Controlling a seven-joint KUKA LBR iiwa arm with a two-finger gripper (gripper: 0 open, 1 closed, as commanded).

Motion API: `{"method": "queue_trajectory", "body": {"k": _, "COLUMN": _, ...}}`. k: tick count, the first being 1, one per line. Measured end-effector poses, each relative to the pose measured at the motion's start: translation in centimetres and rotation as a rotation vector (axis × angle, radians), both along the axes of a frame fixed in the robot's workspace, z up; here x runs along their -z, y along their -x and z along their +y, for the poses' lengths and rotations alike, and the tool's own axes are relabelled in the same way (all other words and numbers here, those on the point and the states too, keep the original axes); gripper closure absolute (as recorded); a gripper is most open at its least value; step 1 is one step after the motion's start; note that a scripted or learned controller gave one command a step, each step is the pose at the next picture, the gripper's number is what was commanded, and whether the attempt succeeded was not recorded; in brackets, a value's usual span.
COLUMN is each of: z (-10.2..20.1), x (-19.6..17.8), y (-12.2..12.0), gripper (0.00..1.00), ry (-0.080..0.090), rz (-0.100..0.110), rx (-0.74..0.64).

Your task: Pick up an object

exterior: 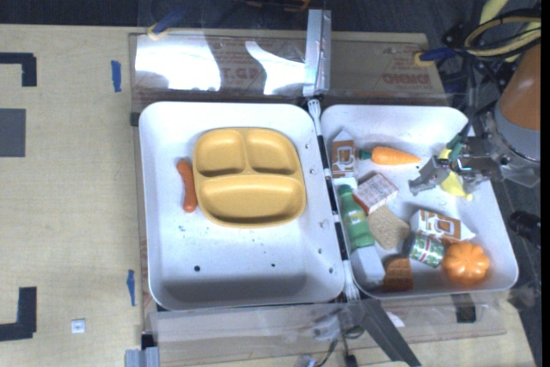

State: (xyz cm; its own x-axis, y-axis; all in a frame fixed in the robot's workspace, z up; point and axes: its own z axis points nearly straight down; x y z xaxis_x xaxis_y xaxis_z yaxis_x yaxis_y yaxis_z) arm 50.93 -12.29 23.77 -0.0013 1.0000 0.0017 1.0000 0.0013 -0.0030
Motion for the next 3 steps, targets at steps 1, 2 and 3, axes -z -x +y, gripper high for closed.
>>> {"method": "queue_trajectory", "body": {"k": 1, "z": -5.0, "x": 14.4, "y": -4.9, "gripper": 0.00, "ry": 0.001, "rz": -0.002, "rx": 0.189}}
{"method": "queue_trajectory", "body": {"k": 2, "z": -3.0, "x": 15.2, "y": -10.0, "gripper": 0.00, "ry": 0.006, "rz": -0.008, "rx": 0.099}}
{"method": "queue_trajectory", "body": {"k": 3, "z": -3.5, "x": 15.2, "y": -11.7, "gripper": 0.00, "ry": 0.003, "rz": -0.007, "rx": 0.075}}
